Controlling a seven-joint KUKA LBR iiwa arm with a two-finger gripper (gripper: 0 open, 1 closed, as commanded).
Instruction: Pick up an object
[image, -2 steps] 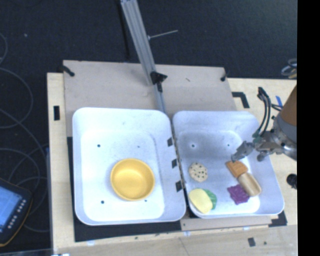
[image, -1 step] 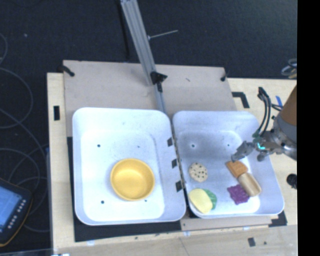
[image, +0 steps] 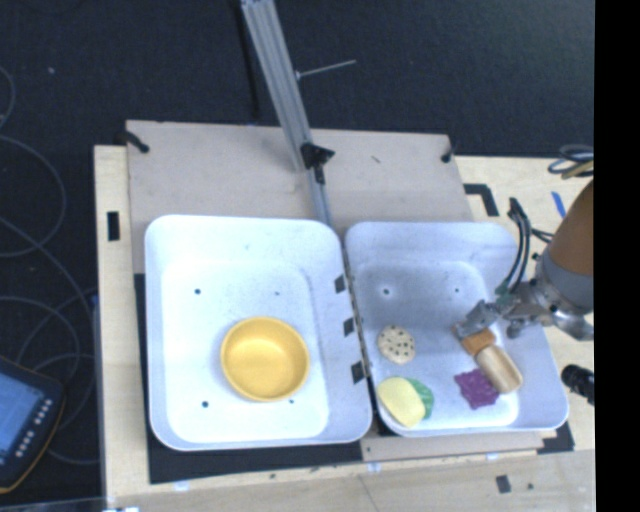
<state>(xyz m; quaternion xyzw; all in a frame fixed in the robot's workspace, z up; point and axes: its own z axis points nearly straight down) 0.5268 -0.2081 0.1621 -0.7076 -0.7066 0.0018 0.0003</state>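
Front of right bin: a yellow-and-green soft object (image: 404, 399) lies nearest the camera, against the front wall, with a purple object (image: 477, 388) beside it.
Other pieces: a speckled cookie-like disc (image: 397, 345) sits near the middle of the right bin (image: 420, 250); a tan cylinder (image: 496, 366) lies tilted toward the right wall.
Left bin: the left bin (image: 180, 260) holds a yellow bowl (image: 264, 357), upright and well apart from the arm.
Gripper: the gripper (image: 487, 322) is low over the right bin, just above the orange upper end of the tan cylinder; whether it is spread or clenched cannot be told.
Progress: nothing appears lifted; every piece rests on a bin floor. The cylinder looks the likely target, so grasp and lift are judged not yet done.
Surface: both bins sit on a pale wooden bench (image: 115, 300) over a grey board.
Room: dark floor with loose cables; a slanted metal rail (image: 285, 90) crosses above, and a screen device (image: 20, 420) lies at lower left.
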